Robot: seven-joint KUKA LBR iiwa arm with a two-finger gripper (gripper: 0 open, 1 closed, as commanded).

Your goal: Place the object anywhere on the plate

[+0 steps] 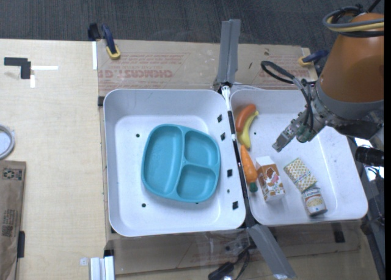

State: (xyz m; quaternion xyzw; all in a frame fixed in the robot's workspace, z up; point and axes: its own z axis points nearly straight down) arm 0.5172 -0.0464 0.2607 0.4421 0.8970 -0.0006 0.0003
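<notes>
While the gripper hangs over the right bin, its jaws — closed on nothing, as far as I can see — the carton stands near: light, stiff; grasp its flat sides for the plate.

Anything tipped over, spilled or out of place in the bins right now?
Nothing spilled. The can lies on its side in the right bin near the small carton. The blue plate sits flat in the left bin.
</notes>
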